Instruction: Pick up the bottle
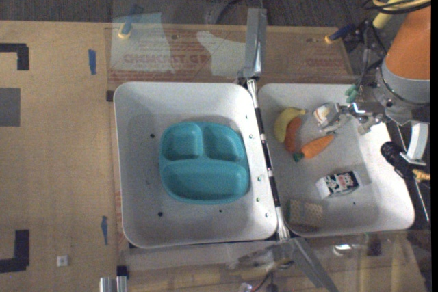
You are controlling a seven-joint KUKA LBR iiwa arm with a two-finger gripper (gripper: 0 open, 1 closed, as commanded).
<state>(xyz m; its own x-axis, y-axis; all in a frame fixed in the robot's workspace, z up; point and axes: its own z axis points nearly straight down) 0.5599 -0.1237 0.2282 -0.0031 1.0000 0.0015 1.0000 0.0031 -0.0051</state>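
Wooden counter (61, 167) with two white bins; in the right bin (383, 212) the hand (352, 113), grip state unclear, sits just right of the small whitish bottle (323, 113), touching or nearly.

the bottle (324, 113) is a small white thing in the upper middle of the right-hand bin (383, 215), right of centre in the frame. it lies tilted, its upper end toward the top left, and a patch of darker, brownish colour shows on its face. it sits just to the right of a yellow banana (287, 121) and just above an orange carrot (316, 146). the metal gripper (345, 114) is right against its right side; whether the bottle is between the fingers cannot be told.
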